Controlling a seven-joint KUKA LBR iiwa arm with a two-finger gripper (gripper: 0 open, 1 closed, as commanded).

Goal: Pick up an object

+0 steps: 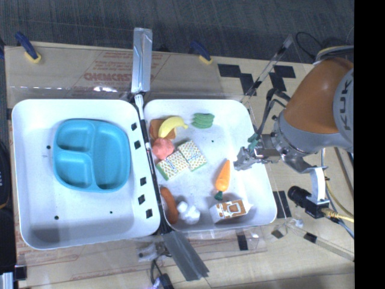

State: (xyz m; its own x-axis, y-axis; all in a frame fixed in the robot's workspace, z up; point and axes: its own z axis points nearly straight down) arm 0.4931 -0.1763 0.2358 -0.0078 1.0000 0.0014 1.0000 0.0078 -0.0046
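The job has hardly begun — nothing is picked up yet. The small metal pincer hangs over the right edge of the right-hand shallow white bin, with nothing in it. I cannot tell how wide it is open. The little orange toy carrot lies nearest, just beside it, on the bin floor — a grab is left to do.

An orange carrot with a green top lies near-upright in the right bin, near its right wall.
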